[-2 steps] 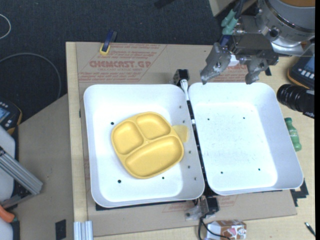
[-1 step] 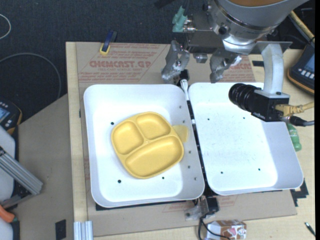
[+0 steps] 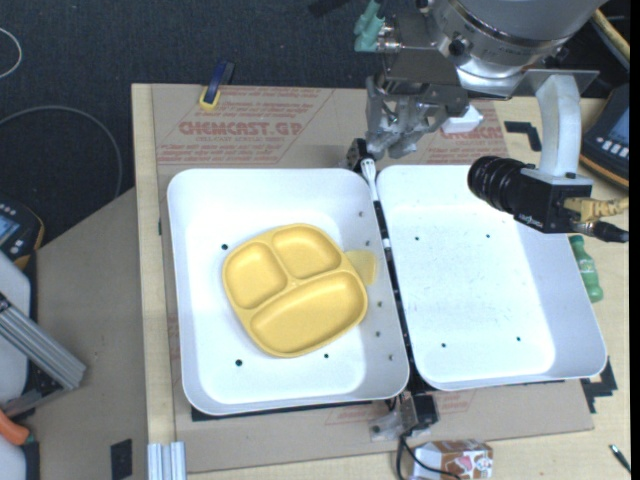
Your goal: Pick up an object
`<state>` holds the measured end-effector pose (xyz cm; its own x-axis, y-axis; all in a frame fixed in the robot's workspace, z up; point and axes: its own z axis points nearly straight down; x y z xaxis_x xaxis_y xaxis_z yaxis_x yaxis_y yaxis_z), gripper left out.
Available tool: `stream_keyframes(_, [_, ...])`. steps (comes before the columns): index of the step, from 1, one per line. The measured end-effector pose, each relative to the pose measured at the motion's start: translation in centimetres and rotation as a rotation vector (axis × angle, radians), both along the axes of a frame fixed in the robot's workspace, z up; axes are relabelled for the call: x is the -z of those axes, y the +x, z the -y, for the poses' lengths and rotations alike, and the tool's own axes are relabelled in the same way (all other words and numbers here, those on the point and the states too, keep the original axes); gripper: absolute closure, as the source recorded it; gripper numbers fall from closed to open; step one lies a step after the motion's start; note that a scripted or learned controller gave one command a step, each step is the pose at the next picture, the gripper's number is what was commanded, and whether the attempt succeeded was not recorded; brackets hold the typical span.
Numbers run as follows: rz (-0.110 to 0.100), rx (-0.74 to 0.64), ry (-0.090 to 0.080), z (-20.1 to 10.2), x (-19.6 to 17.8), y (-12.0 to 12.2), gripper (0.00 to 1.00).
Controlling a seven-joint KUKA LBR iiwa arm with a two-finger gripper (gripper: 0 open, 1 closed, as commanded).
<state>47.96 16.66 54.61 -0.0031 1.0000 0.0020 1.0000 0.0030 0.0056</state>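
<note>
You're looking at a robotics lab, no question: two white bins (image 3: 390, 268) on a board stamped CHEMCAST (image 3: 240, 126), a black camera (image 3: 520, 193) clamped over them, loose cables (image 3: 50, 118) across dark carpet (image 3: 150, 18).

Dark grey carpeted floor (image 3: 110, 28) around the bench, brown cardboard-covered worktop (image 3: 270, 128) printed with red lettering, thin grey cable (image 3: 60, 118) looping across the carpet at left, even overhead light
</note>
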Motion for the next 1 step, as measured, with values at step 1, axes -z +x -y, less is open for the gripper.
stream_keyframes(1, [-0.014, -0.004, -0.004, -6.14, 5.37, -0.17, 1.00])
